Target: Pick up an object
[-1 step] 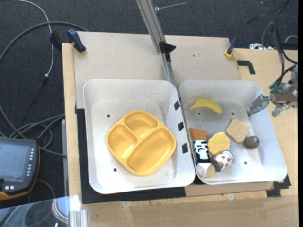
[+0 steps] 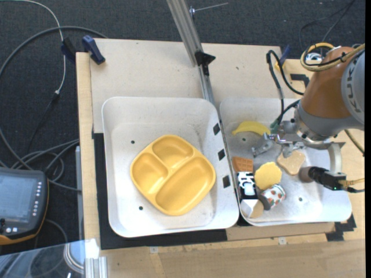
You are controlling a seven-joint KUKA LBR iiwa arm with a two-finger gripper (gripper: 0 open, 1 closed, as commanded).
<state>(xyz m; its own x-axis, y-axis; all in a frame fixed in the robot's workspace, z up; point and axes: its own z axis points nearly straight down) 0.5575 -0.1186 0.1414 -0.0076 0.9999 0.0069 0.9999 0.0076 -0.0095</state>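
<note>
Two shallow white plastic bins sit side by side on the pale wooden bench (image 2: 145, 68). Nearly everything loose lies in the right bin (image 2: 324, 213), gathered around a flat round yellow disc (image 2: 268, 174) near that bin's front left.

Touching the disc on its left is a small black-and-white box (image 2: 247, 184). Just above the box, up and left of the disc, lies a thin orange-tan square wafer (image 2: 242, 164). Just below the disc stands a small white cup with red spots (image 2: 273, 196), tipped on its side. A beige wedge-shaped scrap (image 2: 254, 208) lies beside that cup, down and left of the disc, against the bin's front wall. A tan, bread-coloured lump (image 2: 291, 162) lies just up and right of the disc, close to touching it. A curved yellow toy banana (image 2: 250, 127) lies farther up from the disc, near the bin's left wall.

The grey arm (image 2: 324, 97) with its orange band hangs over the bin, up and right of the disc. Its gripper (image 2: 272, 142) is low between the banana and the tan lump, just above the disc — whether it is released, clenched or grasping anything cannot be told from this angle.

Well to the left of the disc, in the left bin (image 2: 107, 132), rests a yellow plastic plate with three compartments (image 2: 173, 174), lying flat and askew near that bin's middle.
</note>
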